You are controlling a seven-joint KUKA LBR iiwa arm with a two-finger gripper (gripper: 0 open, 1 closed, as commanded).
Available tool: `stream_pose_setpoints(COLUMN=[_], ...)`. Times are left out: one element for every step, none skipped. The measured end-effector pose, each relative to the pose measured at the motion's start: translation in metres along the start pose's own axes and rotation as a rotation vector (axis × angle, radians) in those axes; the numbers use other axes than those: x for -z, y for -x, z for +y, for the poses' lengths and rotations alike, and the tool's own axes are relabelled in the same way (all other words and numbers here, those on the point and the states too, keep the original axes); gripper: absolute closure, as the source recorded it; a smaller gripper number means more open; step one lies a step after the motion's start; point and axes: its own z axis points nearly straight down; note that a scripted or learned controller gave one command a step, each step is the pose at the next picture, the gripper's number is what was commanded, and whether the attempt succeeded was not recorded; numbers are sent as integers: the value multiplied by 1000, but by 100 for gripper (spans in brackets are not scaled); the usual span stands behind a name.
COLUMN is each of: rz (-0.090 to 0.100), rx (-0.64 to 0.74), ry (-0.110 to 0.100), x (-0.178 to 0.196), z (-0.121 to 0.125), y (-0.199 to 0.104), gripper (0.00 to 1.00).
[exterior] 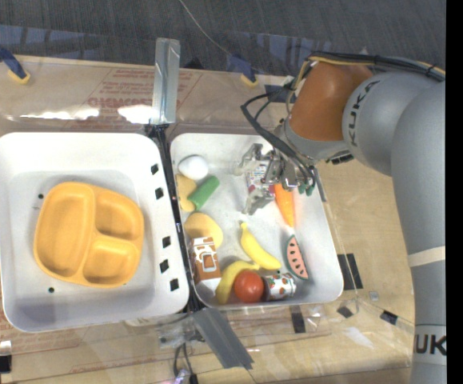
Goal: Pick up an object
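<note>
In the right shallow white plastic bin (321,229), the metal claw (257,184) is held low beside a tapered orange carrot (285,203), its opening impossible to tell.

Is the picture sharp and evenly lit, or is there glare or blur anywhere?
In the camera view, glare shows as bright streaks on the clear sheet above the left bin; the lighting is soft, with faint shadow beside the yellow tray; the toy food is fairly sharp, but the pincer looks cluttered and hard to read.
</note>
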Motion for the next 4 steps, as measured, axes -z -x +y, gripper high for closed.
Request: stream_pose_setpoints(rz=[6,6,2,-4], rx=[27,251,254,180], ry=[2,3,2,-2], x=[0,0,12,95], z=[18,-21,-19,-21], y=[0,-15,-13,21], gripper=[0,0,100,100])
